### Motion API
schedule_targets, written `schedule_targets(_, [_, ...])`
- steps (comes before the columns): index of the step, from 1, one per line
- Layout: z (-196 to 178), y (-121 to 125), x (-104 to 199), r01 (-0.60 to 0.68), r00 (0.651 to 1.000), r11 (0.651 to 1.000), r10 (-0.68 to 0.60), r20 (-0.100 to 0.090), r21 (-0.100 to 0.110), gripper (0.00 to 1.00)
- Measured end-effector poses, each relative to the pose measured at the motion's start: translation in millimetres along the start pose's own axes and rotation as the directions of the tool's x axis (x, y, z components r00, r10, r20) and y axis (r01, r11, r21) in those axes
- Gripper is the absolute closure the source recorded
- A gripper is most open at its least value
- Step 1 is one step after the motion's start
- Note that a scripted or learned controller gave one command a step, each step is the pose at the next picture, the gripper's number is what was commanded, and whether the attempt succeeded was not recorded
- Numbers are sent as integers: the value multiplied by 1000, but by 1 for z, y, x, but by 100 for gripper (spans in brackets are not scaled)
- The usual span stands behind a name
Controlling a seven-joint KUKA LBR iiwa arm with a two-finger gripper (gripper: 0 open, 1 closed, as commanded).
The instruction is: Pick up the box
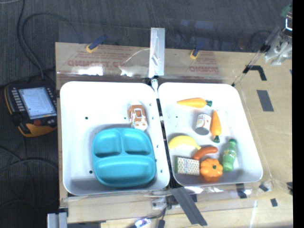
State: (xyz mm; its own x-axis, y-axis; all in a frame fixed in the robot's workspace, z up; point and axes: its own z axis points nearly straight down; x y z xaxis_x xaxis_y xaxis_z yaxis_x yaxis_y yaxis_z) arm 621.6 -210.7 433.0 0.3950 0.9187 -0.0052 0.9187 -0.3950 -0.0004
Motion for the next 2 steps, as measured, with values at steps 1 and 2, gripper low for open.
schedule_targets(1, [0, -12, -4, 58, 998, 998, -58, -1, 1, 100])
schedule_targets(2, [0, 39, 17, 19, 1000, 1000, -19, 0, 0, 100])
